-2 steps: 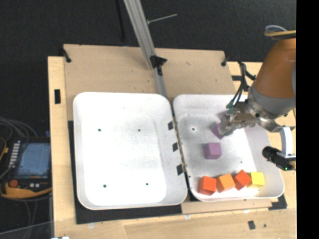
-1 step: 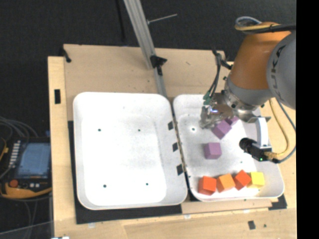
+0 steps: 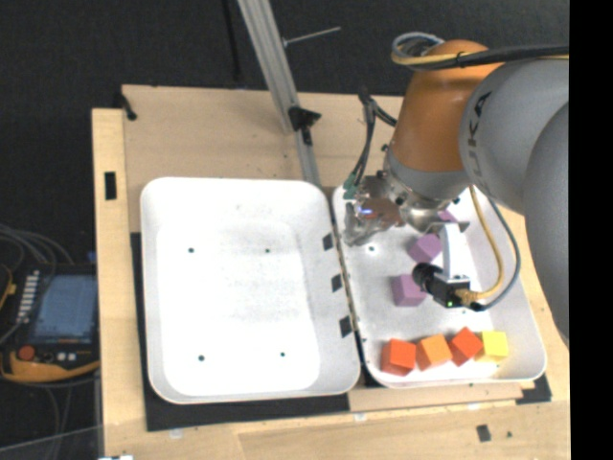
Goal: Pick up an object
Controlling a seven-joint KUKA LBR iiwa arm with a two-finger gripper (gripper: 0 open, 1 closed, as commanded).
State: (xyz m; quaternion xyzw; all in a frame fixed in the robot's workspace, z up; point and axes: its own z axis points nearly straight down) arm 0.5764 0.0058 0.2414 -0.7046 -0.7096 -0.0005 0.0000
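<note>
My gripper [image 3: 367, 215] hangs over the far left corner of the right bin [image 3: 533, 360], close to the wall shared by the two bins. Just to its right a purple block [image 3: 427, 246] lies partly under the wrist. A second purple block [image 3: 408, 289] sits nearer the bin's middle. Along the near edge stand a red-orange block [image 3: 398, 356], an orange block [image 3: 434, 351], a red block [image 3: 466, 344] and a yellow block [image 3: 495, 343]. Nothing shows between the gripper's tips. The big arm hides the far right part of this bin.
The left bin [image 3: 239, 286] lies beside the right one, holding nothing I can make out. A slanted metal pole [image 3: 278, 65] rises from behind the bins. A small black camera unit [image 3: 442, 286] juts from the wrist. A handheld controller [image 3: 53, 319] sits off the bench's left.
</note>
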